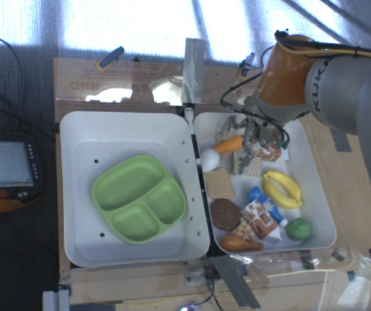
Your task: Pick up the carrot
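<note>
jaws: whether they stand apart or closed cannot be made out, since the gripper point(258, 137) is a dark tangle seen from above under the orange wrist band, and nothing can be seen to be held.

starting at the near edge of the right bin point(324, 235), a brown drumstick-like toy point(239, 243) lies by the rim, with a green lime-like ball point(298, 228) in the near right corner. between them sit a blue and white snack packet point(261, 214) and a round chocolate cookie point(224, 213). a step farther are a tan cracker point(220, 184) and a yellow banana point(283, 188). beyond those, a white egg point(209, 159) rests against the divider, and the carrot point(229, 144) lies just beside it, orange, pointing toward the gripper, which hangs just to its right over the far part of the bin. the left bin point(81, 238) holds a green divided plate point(140, 198).

as a judgement, the task is at the approach or grasp stage: the carrot lies flat among the other items, not lifted, so closing on it and raising it are left.

the carrot's far end disappears under the gripper, so contact cannot be confirmed. small items beneath the wrist are too cluttered to name.
</note>
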`<control>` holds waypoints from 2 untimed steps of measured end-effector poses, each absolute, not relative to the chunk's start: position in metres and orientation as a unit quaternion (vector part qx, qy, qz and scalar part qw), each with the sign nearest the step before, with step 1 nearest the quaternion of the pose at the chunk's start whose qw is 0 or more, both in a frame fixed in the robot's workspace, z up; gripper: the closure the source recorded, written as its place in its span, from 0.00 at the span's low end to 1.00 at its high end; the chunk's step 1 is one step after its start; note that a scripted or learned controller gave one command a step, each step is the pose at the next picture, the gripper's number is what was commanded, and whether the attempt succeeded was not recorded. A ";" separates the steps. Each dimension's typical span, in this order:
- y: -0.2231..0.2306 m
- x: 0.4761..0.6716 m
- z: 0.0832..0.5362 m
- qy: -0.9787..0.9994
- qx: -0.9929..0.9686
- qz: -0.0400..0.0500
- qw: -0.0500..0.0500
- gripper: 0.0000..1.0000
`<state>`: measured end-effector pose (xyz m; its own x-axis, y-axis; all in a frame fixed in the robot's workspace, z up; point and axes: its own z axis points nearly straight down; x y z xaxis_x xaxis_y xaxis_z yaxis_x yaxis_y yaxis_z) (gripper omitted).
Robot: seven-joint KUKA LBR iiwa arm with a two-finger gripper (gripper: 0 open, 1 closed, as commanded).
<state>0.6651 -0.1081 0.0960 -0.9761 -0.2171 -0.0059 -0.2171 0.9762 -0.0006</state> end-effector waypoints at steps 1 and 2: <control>-0.098 0.638 0.091 1.000 -0.022 -0.001 0.009 0.00; -0.098 0.640 0.104 1.000 -0.022 -0.002 0.013 1.00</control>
